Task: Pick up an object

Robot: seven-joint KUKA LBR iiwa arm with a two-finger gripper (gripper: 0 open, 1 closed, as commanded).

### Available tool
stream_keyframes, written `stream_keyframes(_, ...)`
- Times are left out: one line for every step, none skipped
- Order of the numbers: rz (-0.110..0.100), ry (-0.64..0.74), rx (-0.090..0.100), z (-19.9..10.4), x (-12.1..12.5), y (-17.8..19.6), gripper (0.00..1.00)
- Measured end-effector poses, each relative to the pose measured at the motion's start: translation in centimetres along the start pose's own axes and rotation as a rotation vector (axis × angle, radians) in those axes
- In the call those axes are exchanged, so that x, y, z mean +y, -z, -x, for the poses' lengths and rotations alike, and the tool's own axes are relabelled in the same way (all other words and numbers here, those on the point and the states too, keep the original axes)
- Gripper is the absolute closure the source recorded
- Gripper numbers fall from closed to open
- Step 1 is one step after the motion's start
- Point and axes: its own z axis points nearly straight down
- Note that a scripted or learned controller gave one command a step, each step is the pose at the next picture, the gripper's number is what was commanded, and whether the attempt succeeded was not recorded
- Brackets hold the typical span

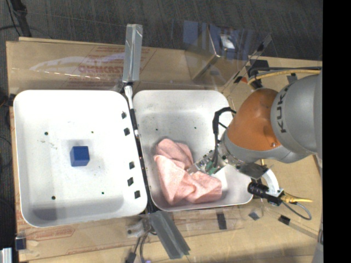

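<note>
Your gripper point(205, 165) is down in the right bin point(181, 100), at the right edge of the pink cloth point(184, 174); whether it has closed on the fabric I cannot tell. Blue cube point(80, 155) sits alone in the left bin point(33, 108). Looks like the grasp step: next you need a firm pinch, then a straight lift

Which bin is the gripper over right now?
The right bin, holding the pink cloth. The gripper sits at the cloth's edge. The left bin holds a blue cube.

Cube point(80, 155) in left bin point(33, 114); cloth point(184, 174) in right bin point(181, 106), beside pincer point(207, 166).
</note>
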Motion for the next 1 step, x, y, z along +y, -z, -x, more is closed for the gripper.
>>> stream_keyframes(0.001,-0.314,-0.003,-0.45,10.19,6.83,1.0)
